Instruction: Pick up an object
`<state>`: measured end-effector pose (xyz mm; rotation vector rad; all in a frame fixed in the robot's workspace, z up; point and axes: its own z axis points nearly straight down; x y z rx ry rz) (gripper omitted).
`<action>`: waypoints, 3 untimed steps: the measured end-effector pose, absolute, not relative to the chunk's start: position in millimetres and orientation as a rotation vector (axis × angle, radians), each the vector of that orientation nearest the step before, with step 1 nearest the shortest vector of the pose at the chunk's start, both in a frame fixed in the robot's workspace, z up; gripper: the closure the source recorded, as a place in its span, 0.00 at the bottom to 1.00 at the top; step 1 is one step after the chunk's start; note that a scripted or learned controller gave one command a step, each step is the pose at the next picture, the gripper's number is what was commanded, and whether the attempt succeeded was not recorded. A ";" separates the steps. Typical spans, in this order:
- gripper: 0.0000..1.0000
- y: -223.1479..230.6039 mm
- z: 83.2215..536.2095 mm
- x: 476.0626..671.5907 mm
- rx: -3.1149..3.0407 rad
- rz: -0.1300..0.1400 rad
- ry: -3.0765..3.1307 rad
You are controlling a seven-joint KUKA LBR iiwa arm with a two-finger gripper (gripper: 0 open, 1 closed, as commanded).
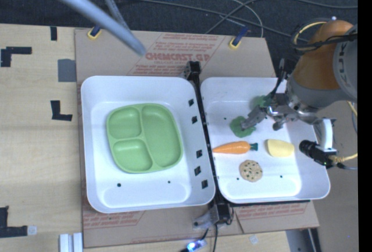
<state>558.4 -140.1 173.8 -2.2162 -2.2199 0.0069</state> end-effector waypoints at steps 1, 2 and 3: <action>0.00 -141.7 109.6 556.1 -2.217 0.007 -2.219; 0.00 -141.4 83.9 556.2 -2.220 0.003 -2.223; 1.00 -141.9 96.0 557.0 -2.222 0.002 -2.226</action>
